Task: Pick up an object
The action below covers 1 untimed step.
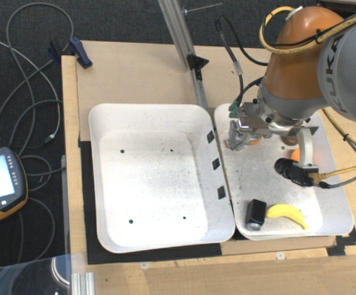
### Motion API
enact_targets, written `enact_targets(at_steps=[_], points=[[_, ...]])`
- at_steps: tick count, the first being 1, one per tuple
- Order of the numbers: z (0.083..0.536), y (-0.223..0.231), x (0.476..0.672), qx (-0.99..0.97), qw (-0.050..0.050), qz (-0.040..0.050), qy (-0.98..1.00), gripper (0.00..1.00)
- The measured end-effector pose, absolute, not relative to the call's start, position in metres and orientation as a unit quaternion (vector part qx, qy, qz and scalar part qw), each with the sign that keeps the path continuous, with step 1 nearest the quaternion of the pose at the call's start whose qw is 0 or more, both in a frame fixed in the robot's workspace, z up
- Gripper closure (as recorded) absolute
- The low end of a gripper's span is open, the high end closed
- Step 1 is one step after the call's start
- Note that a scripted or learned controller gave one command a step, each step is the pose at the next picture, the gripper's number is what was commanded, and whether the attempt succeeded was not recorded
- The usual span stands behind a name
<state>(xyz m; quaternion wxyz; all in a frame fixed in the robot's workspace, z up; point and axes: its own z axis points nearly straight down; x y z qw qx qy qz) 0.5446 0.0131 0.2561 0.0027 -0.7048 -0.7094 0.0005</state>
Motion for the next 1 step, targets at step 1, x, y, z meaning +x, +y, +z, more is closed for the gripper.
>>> enact_targets(at_steps=[1], points=[[0.2575, 0.0668, 0.5403, -0.705, 0.002, -0.0003, -0.710, 1.00]])
